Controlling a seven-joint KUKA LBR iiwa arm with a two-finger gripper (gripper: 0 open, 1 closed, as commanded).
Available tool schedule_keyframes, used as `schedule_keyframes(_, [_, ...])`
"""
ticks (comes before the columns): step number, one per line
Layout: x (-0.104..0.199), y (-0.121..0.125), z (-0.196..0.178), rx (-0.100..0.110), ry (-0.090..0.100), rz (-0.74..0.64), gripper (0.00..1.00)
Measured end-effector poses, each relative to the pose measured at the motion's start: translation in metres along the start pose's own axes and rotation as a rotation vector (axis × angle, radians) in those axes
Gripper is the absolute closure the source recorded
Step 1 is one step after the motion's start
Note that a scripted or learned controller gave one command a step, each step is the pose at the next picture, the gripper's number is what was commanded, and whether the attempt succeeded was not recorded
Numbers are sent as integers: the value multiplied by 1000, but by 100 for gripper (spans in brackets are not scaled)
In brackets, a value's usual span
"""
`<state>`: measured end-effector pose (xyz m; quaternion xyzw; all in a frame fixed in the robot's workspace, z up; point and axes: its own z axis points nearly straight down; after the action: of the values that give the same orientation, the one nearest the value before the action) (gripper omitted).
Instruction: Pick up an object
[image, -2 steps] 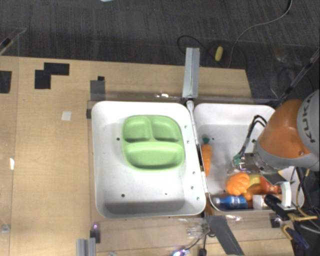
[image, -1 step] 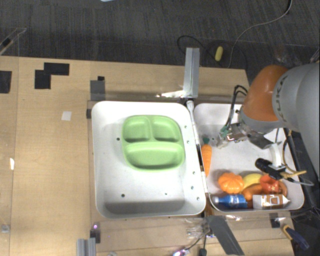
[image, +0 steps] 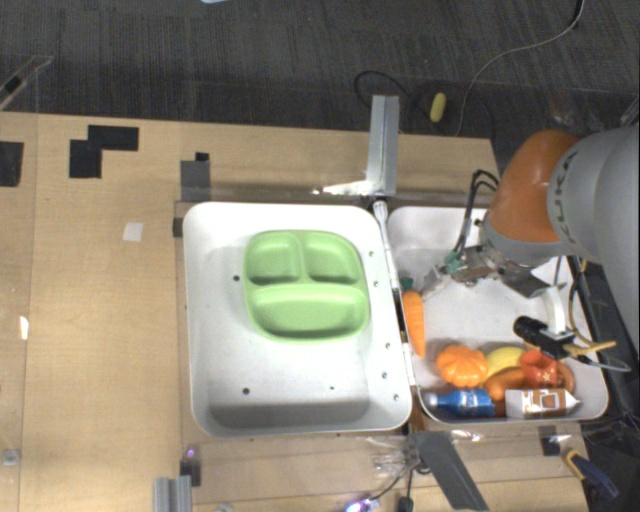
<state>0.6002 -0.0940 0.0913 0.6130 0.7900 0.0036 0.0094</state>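
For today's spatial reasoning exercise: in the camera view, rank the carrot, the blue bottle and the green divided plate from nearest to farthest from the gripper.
1. Carrot: along the right bin's left wall, just below-left of the gripper.
2. Blue bottle: at the right bin's bottom edge.
3. Green divided plate: in the left bin, across the divider.

Green divided tray (image: 304, 283) in left white bin (image: 215, 400), wooden bench (image: 90, 330), yellow item (image: 437, 105) on dark floor (image: 250, 50)
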Motion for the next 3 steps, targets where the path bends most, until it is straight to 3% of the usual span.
schedule_keyframes(1, [-1,23,2,5,6,51,0])
schedule_keyframes(2, [-45,3,-43,10,7,-64,0])
schedule_keyframes(3, [-95,49,5,10,6,119,0])
